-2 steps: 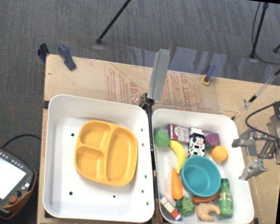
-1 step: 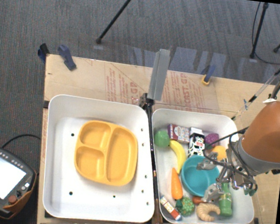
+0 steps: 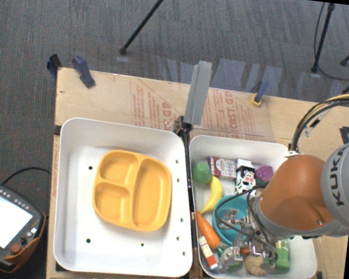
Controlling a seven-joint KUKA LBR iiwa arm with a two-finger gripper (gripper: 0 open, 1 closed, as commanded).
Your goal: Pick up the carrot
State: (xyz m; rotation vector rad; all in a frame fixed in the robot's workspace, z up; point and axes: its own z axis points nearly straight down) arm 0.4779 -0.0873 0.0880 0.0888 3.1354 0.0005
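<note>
At the near edge of the right bin (image 3: 307, 272) the gripper (image 3: 242, 240) hangs low over the clutter, its metal linkage and fingers spread across the front of the bin; whether the jaws are apart or together cannot be told, as the fingertips merge with the items beneath them. Nothing is seen held between the fingers. The carrot (image 3: 207, 230) lies just to the camera-left of the gripper, in the near-left part of the right bin, running diagonally from upper left to lower right, close beside the bin's left wall. It is outside the jaws, beside them rather than between them, and whether the linkage touches it cannot be determined. Just nearer than the carrot, a small red-and-white tube-like item (image 3: 208, 253) lies along the same wall. Under and right of the gripper sit a tan lumpy item (image 3: 255, 265) and a green block (image 3: 282, 256). Behind the carrot is a teal bowl (image 3: 230, 213), partly covered by the wrist, with a banana (image 3: 212, 195) curving along its left side. Farther back lie a green round fruit (image 3: 202, 173), a dark red carton (image 3: 224, 168), a black-and-white item (image 3: 245, 175) and a purple item (image 3: 263, 174). The arm's orange band (image 3: 295, 193) overhangs the right half of this bin. The left bin (image 3: 77, 148) holds a yellow divided plate (image 3: 133, 189), well apart from the carrot. At the far side, a grey upright post (image 3: 198, 94) stands at the junction of the two bins.
</note>
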